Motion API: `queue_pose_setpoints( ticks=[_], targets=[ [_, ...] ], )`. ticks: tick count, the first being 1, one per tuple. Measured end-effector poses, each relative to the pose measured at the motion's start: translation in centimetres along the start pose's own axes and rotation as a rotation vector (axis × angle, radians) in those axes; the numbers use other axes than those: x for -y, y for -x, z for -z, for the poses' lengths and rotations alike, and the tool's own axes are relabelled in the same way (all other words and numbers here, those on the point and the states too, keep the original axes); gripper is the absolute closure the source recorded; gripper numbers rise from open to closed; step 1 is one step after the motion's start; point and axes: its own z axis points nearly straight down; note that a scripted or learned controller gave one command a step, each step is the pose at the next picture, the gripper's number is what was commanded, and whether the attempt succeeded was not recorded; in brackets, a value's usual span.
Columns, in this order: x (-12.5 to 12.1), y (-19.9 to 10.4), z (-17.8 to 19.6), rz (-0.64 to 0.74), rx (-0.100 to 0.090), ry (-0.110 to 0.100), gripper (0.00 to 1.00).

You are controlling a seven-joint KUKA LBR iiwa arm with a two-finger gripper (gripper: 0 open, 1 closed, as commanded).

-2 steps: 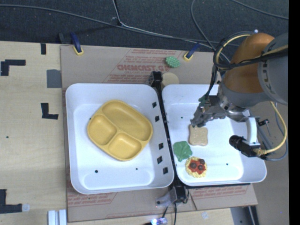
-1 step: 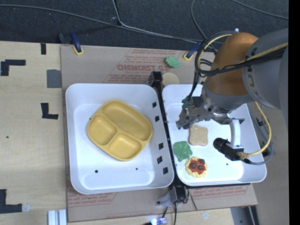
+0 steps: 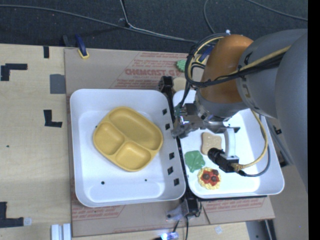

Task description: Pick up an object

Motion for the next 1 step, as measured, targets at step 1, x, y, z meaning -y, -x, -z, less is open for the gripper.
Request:
queue_pose_setpoints(
  ticks=[1],
  targets=[
    [1.38,-6.07,0.68,0.001,0.000,0.000,1.00]
  ],
)
